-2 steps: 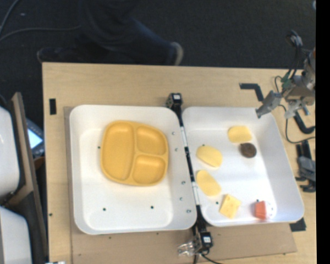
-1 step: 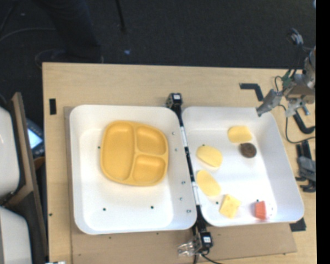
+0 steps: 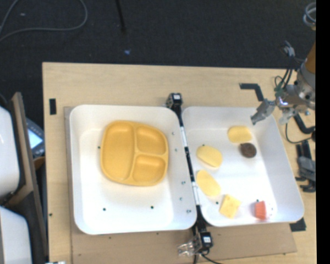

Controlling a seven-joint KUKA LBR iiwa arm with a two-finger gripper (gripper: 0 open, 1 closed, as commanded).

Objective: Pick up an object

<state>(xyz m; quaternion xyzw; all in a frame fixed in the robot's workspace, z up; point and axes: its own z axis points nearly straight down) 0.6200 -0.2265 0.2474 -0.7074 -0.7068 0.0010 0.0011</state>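
Note:
The right bin (image 3: 283,164) holds several small items. A yellow lump (image 3: 240,133) lies near the back, with a dark brown round piece (image 3: 248,150) just in front of it. Two pale yellow ovals (image 3: 209,156) (image 3: 209,183) lie near the bin's left wall. A yellow wedge (image 3: 229,206) and a small red block (image 3: 259,209) sit by the front wall. My gripper (image 3: 275,115) hangs over the bin's back right corner, above and to the right of the yellow lump. Its fingers (image 3: 261,113) are spread open with nothing between them.
The left bin (image 3: 82,202) holds a yellow divided plate (image 3: 135,153). A black clamp (image 3: 175,99) sits where the bins meet at the back, another (image 3: 201,240) at the front. A black bracket (image 3: 249,87) stands on the bench behind the right bin. Cables hang at the right.

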